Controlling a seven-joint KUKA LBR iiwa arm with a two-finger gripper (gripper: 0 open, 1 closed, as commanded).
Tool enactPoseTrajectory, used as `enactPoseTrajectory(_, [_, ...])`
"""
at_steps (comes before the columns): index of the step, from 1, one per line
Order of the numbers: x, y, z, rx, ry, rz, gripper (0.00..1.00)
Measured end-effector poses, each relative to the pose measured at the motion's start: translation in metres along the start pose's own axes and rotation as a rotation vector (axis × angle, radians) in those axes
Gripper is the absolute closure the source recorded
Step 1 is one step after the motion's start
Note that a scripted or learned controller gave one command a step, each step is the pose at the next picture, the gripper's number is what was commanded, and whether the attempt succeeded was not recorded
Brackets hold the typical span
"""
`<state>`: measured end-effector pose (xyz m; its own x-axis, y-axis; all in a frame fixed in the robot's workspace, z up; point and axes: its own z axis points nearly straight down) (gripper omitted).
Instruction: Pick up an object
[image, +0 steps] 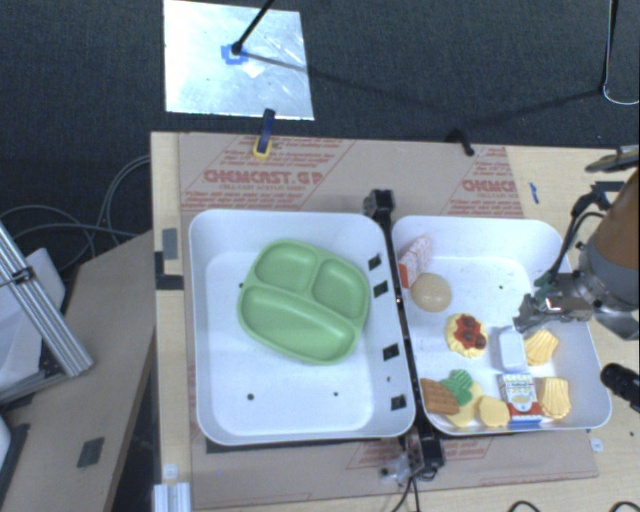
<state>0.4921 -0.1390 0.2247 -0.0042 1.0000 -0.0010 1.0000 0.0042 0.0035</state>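
We judge the pick as not yet made: the gripper (533, 311) sits low over the right bin (480, 232) at about three o'clock of that bin, and we see nothing between its fingers; whether the jaws stand wide or narrow we cannot tell from this angle. Everything that could be picked lies in the right bin. Just beside the gripper, toward six o'clock, are a small white block (511, 350) and a pale yellow piece (541, 347). Near the bin's centre sits a red-and-yellow pizza toy (466, 335), with a beige ball (432, 293) at its eleven o'clock and a red-and-white packet (413, 259) beyond, against the wall. Along the six o'clock edge we see a green-and-orange cluster (449, 391), a yellow round (491, 411), a small carton (517, 392) and another yellow piece (555, 397). The left bin (220, 300) holds a green divided plate (303, 300), lying flat near its centre. Closing on an item and lifting it remain to be done.
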Motion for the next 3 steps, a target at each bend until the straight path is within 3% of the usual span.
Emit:
enactPoseTrajectory(1, [0.046, 0.023, 0.008, 0.0, 0.002, -0.005, 1.0])
enactPoseTrajectory(3, [0.148, 0.092, -0.008, -0.001, 0.003, -0.006, 1.0])
